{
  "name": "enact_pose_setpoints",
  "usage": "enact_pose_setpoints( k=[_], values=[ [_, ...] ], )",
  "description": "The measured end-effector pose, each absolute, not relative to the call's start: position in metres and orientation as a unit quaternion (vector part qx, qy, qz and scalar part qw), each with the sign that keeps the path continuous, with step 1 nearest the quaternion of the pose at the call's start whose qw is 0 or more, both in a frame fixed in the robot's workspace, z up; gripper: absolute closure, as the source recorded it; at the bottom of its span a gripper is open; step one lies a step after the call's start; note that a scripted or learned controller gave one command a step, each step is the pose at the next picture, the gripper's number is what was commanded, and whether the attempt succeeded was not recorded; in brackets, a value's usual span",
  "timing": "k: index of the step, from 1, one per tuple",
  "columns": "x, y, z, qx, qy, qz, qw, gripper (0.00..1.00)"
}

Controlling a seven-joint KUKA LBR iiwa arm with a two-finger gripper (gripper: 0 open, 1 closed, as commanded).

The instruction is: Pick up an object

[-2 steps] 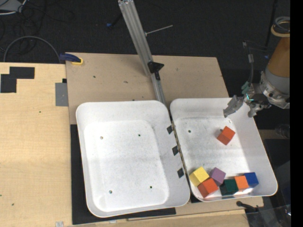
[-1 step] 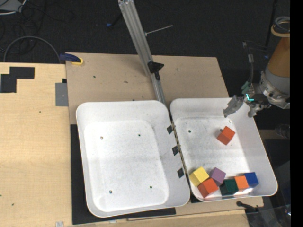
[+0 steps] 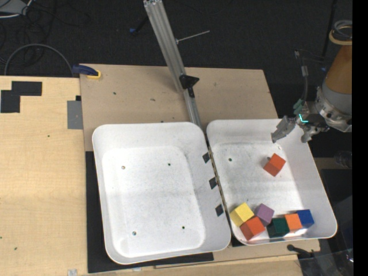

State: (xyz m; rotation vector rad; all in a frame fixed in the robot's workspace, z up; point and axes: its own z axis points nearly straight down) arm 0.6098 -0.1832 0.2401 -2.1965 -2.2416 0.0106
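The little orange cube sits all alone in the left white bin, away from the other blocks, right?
Not quite: the small orange cube does sit alone, apart from the cluster of coloured blocks, but it is in the right shallow white bin, not the left one. The camera view shows this.

This is a robotics lab or test cell, not a home or shop. A bare pale plywood bench [image 3: 172,94] carries two shallow white plastic bins [image 3: 150,132] set side by side, joined by black clips. Behind the bins a slanted silver aluminium extrusion post [image 3: 170,50] rises from the bench, held by a black bracket. Beyond the bench's far-left corner, loose black cables [image 3: 34,53] lie on a dark floor. Right of the bins stands a grey industrial robot arm with an orange band [image 3: 339,76].
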Motion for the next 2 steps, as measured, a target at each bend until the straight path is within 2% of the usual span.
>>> enact_pose_setpoints(
  k=[2],
  values=[
    [0.6098, -0.1832, 0.2401, -0.7, -0.714, 0.0034, 0.002, 0.0]
  ],
)
